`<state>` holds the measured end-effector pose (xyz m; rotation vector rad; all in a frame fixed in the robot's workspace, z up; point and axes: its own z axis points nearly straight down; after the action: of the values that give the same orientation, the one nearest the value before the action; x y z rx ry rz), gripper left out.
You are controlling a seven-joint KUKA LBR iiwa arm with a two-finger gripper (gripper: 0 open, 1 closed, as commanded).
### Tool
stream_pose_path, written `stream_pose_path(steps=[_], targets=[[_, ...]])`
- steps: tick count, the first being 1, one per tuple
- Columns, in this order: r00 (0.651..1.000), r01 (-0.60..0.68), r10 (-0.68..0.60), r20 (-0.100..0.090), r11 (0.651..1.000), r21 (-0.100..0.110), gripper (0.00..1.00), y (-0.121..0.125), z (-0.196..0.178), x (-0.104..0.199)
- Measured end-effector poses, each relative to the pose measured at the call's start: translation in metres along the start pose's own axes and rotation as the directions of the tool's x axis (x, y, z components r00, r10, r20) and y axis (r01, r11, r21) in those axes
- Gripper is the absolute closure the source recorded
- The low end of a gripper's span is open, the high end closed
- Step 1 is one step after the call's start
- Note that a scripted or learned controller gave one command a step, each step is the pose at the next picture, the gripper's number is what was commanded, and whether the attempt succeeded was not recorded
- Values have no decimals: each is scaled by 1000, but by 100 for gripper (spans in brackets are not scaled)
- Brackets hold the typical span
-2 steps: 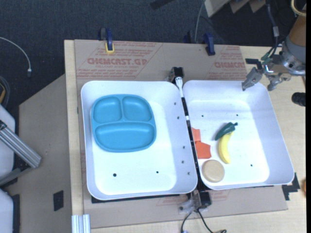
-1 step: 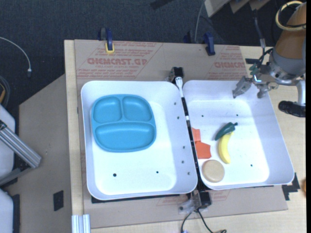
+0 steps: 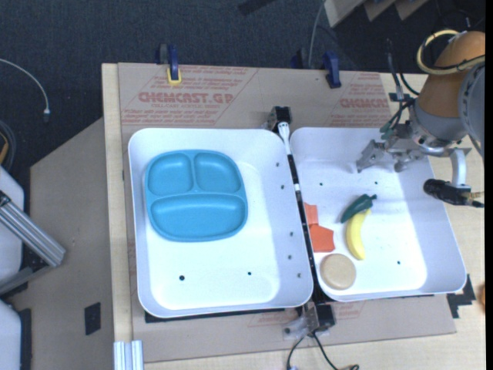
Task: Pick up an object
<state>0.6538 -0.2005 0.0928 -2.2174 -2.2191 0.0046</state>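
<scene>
Now the gripper point(image 3: 383, 153) is seen over the far part of the right bin point(image 3: 431, 280), fingers spread, nothing pinched between them. The banana point(image 3: 356, 236) is found nearer the camera, well apart from it, with a green pepper point(image 3: 359, 206) touching its top. A tan disc point(image 3: 338, 271) and orange block point(image 3: 320, 237) are placed nearby. The arm point(image 3: 454, 83) is cut off at the frame's right.

Dark blue carpet point(image 3: 115, 14) surrounds a brown board-topped bench point(image 3: 231, 91) with blue clamps point(image 3: 171, 58).
</scene>
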Motion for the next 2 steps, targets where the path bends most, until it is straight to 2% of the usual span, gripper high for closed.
stream_pose_path(steps=[1,2], targets=[[1000,1,-1,1,1000,-3,0,0,8,0],[1000,2,-2,2,1000,-6,100,1,-4,0]])
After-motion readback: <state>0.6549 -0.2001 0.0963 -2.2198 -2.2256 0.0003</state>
